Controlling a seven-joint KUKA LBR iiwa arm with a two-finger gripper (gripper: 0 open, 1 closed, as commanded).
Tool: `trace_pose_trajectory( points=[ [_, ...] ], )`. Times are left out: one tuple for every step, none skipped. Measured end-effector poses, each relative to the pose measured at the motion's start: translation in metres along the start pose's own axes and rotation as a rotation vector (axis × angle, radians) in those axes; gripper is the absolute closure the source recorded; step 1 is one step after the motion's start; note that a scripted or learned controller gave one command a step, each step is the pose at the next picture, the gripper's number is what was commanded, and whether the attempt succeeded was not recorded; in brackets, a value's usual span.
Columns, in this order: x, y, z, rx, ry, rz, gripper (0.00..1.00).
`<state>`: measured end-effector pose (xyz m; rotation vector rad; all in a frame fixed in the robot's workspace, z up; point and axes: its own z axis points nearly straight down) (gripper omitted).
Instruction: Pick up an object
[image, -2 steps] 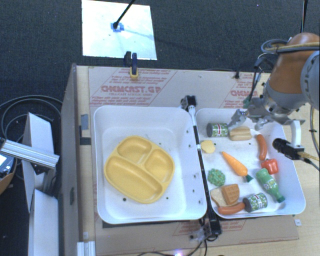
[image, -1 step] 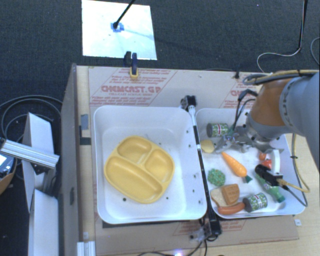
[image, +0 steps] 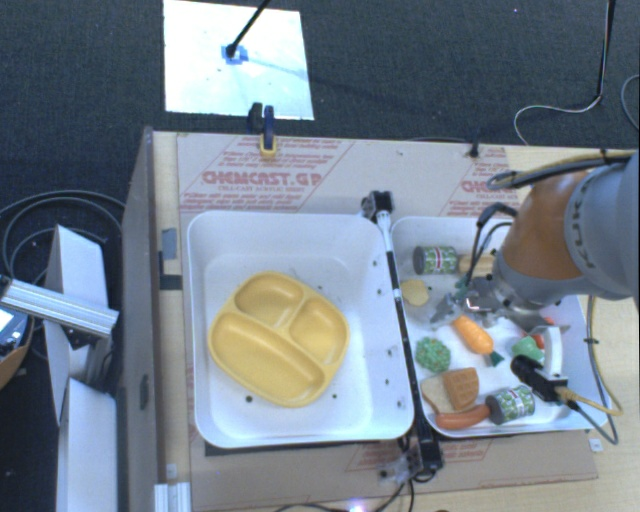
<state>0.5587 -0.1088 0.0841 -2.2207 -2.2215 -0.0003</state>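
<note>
The orange plastic carrot (image: 474, 334) lies in the right white bin (image: 570, 415), just below the two-finger gripper (image: 470, 297), whose grip state I cannot tell. A green round toy (image: 433, 354) sits lower left of it, a green-labelled can (image: 436, 260) above left, and the yellow divided plate (image: 277, 337) far left.

Plate (image: 278, 338) in left bin (image: 200, 330); carrot (image: 473, 334) in right bin (image: 572, 318)

Yellow divided plate (image: 277, 337), white bins (image: 215, 400), orange carrot (image: 473, 335), green broccoli (image: 433, 354), tan bread slice (image: 460, 387)
</note>
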Motion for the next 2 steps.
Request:
trace_pose_trajectory(
  points=[
    [0.0, 0.001, -0.011, -0.003, -0.001, -0.001, 1.0],
    [0.068, 0.054, -0.101, -0.005, 0.0, -0.004, 1.0]
  ],
)
